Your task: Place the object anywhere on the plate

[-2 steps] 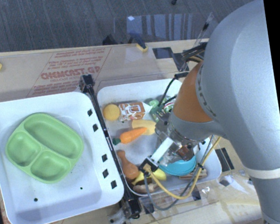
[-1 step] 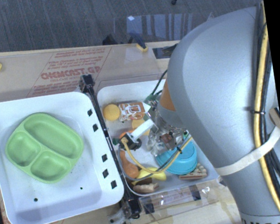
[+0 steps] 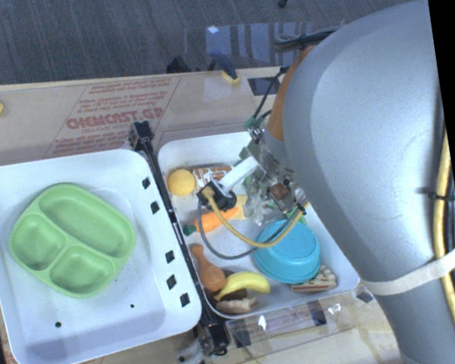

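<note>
1. The big grey arm (image 3: 376, 155) is closest to the camera. It reaches in from the right and leans over the right bin (image 3: 205, 145), because that is where the toys are.
2. A banana (image 3: 244, 284) and a blue bowl (image 3: 289, 254) lie at the near end of that bin.
3. The gripper (image 3: 262, 189) hangs low above the toys, close to an orange carrot (image 3: 216, 218), likely to pick one up. Whether it is open or closed cannot be told, and nothing is seen held.
4. A yellow lemon (image 3: 181, 182) sits farther back.
5. The green plate (image 3: 71, 238) waits in the left bin (image 3: 32, 350), well apart from the toys, with no toy on it.
</note>
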`<state>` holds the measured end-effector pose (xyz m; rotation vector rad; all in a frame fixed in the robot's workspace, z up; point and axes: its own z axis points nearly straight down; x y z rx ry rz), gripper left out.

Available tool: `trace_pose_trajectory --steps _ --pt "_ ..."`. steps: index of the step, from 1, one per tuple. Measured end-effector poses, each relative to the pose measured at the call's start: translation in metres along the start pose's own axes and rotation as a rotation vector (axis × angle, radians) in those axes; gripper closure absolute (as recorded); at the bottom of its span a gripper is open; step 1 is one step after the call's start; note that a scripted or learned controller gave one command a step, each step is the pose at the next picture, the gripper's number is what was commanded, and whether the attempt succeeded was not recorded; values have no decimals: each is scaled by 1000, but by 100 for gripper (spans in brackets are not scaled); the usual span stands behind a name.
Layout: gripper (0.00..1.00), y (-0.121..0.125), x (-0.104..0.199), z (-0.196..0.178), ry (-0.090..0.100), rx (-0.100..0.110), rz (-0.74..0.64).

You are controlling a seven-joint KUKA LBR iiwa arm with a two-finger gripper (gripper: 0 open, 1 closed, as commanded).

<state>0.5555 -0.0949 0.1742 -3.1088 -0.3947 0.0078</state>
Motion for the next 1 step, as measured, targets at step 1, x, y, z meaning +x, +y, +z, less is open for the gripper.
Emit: trace_pose_trajectory --steps 1 --pt "100 9 43 -44 0 0 41"
